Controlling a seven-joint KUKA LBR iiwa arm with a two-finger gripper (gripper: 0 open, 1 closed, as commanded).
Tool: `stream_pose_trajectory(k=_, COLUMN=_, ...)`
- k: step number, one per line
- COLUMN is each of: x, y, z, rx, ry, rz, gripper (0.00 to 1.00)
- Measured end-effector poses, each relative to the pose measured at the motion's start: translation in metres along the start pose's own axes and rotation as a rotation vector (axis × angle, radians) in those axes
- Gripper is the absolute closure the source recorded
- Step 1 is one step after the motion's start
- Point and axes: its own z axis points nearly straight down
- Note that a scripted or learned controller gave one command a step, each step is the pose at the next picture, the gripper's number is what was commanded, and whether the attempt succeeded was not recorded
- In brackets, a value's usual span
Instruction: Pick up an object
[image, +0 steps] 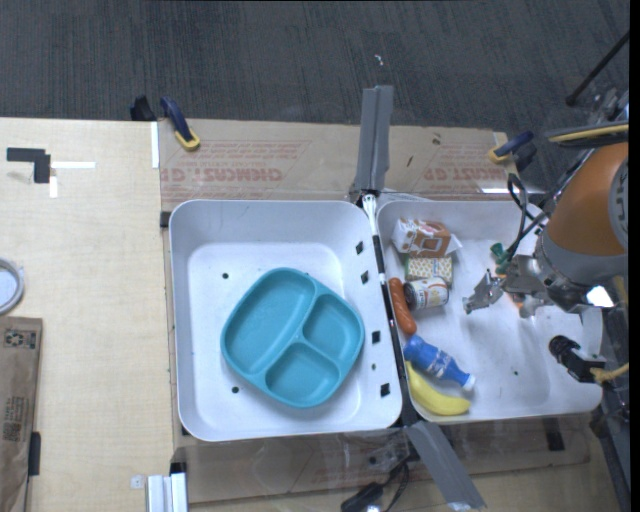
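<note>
Gripper (484, 295) hangs low over the right bin (520, 385), mid-bin, just right of the item cluster; can't tell if it's wide or narrow, nothing seen in it. Task thing not fixed; candidates all sit along the right bin's left wall.

Near to far:
- banana (437, 397), near-left corner of right bin, long axis roughly along the near edge, curved.
- blue bottle (438, 362), lying down, touching the banana, long axis diagonal, white cap end toward the bin's near-right.
- hot dog (401, 305), against the left wall, long axis near-to-far.
- small can (431, 294), on its side just beside the hot dog, closest to the gripper.
- cracker box (430, 268) and snack packet (426, 238), toward the far-left corner, packed tight.

Left bin (190, 300) holds a teal divided plate (292, 337), tilted diagonal on the counter (80, 250).

Risks, my guess: items touch, so a descent could nudge neighbours or land between two. Can and bottle may roll away. Hot dog hugs the wall, little clearance. Banana curve could slip out.
</note>
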Motion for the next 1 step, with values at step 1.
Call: stream_pose_trajectory(k=1, x=-0.0011, y=-0.0006, z=-0.0067, rx=0.004, ry=0.0, rz=0.001, gripper=1.0)
